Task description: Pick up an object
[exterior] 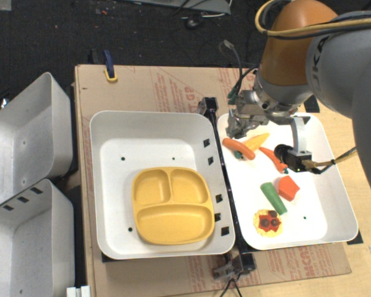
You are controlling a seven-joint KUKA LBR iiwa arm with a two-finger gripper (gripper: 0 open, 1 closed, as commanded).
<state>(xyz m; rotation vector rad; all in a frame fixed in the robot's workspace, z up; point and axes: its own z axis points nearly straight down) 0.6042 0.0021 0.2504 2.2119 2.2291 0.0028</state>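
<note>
- My pincer (241, 129) hangs over the far left corner of the right bin (334, 228).
- I cannot tell how wide it is open, or if it has hold of anything.
- A carrot (240, 148) lies right below my pincer, close to the bin's left edge. It lies at a slant.
- A yellow wedge (256, 141) lies just beside the carrot, on the side away from the left edge.
- A second carrot (273, 158) lies near the wedge, closer to the middle of the bin.
- A red block (288, 188) sits about in the middle of the bin.
- A green stick (274, 198) lies just beside the block, on its left.
- A toy pizza (267, 222) lies near the bin's near edge, just past the stick's near end.
- The left bin (111, 135) holds a yellow plate (173, 206) with three parts. The plate sits toward that bin's near edge.
</note>
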